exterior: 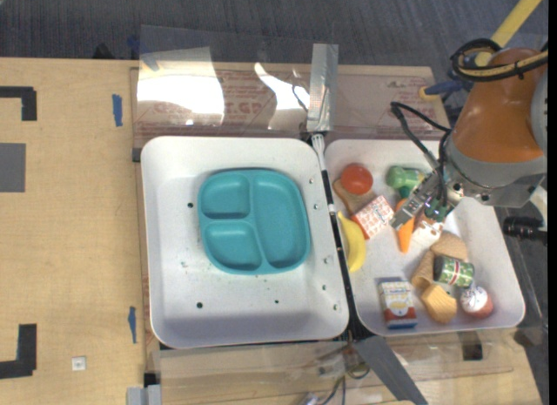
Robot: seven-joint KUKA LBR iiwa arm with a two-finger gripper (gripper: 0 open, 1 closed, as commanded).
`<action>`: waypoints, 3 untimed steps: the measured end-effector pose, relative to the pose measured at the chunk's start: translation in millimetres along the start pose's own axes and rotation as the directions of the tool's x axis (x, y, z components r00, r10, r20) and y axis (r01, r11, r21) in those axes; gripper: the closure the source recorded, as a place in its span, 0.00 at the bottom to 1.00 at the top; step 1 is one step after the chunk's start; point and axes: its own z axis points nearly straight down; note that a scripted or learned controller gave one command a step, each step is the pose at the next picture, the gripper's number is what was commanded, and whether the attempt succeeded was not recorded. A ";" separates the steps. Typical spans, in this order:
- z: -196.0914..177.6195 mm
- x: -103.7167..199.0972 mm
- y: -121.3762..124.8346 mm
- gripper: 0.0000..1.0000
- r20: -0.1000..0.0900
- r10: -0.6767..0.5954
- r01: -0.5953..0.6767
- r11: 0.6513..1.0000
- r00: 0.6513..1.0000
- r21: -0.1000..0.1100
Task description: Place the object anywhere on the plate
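**Teal plate waits while the gripper hangs over a crowded toy bin**

White plastic makes up the two bins. The left bin (165,246) holds the teal plate (255,220), which has three sections and nothing on it. The right bin (509,294) is full of toy food. The grey and orange arm (498,129) comes in from three o'clock, and its gripper (424,205) sits low over the top middle of the right bin.

How far the gripper is open cannot be told, and nothing can be seen held in it. Which toy is the one to move cannot be told either.

Lots could go wrong. The toys lie packed close, so the gripper may push one away or catch two. Just under it, at about seven o'clock, is the orange carrot (404,236), thin and slippery looking. The red tomato (355,178) at nine o'clock is round and could roll. The yellow banana (352,242) lies against the wall between the bins and looks hard to reach. A toy could also drop on the way across that wall.

The little box (373,216), the small carton (396,300) and the green can (452,270) have printing, but it is too small to read.
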 end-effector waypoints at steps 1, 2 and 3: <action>-52.1 49.8 45.7 1.00 0.004 -0.219 0.219 0.976 0.976 -0.005; -27.0 33.3 -51.6 1.00 -0.001 -0.358 0.358 0.934 0.934 0.001; -2.6 45.1 11.0 1.00 0.002 -0.574 0.574 0.819 0.819 -0.003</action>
